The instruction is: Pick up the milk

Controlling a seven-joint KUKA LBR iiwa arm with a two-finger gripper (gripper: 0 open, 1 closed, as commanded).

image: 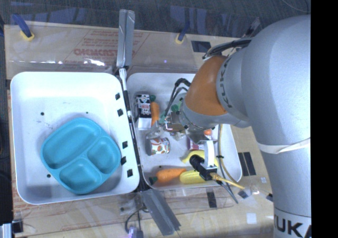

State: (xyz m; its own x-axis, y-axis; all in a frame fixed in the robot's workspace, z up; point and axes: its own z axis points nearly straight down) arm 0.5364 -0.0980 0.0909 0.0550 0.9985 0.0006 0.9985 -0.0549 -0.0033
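Observation:
The milk (143,107) is a small carton with a black-and-white print, lying along the left wall of the right bin (158,79). My gripper (163,127) hangs over the middle of that bin, just right of the carton and apart from it. An orange carrot (155,113) lies between the carton and the gripper. Right below the gripper sits a small can with a red and white label (158,146). The arm's wrist hides the bin's right half.
The left bin (31,89) holds a blue divided plate (80,154). Along the right bin's front wall lie a second carrot (168,174) and a yellow banana (191,177). Another yellow piece (191,155) sits beside the wrist.

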